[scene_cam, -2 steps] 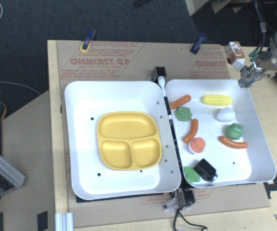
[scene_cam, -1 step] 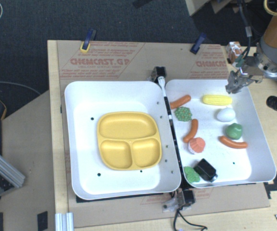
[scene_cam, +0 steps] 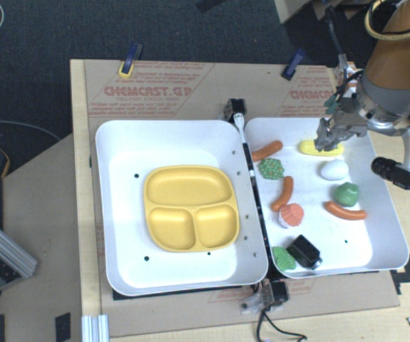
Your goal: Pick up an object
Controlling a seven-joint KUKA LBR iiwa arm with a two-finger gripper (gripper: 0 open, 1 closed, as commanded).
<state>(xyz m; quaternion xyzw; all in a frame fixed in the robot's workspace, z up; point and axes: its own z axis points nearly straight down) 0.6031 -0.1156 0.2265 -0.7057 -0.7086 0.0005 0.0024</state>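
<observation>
near: black block (scene_cam: 304, 251), sausages lying in right bin (scene_cam: 383, 244) | far: claw (scene_cam: 327, 142) hovering over yellow piece (scene_cam: 317, 147), long axis running left-right, directly beneath | claw grip: cannot tell

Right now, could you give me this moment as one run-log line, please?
gripper: over yellow piece, right bin | grasp: unconfirmed | yellow tray: left bin

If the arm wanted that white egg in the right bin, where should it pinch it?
Likely across the white egg's short width, at its middle, coming straight down from above. It lies on its side with bare bin floor on either side; the green piece just below and the yellow piece above crowd its other sides.
</observation>
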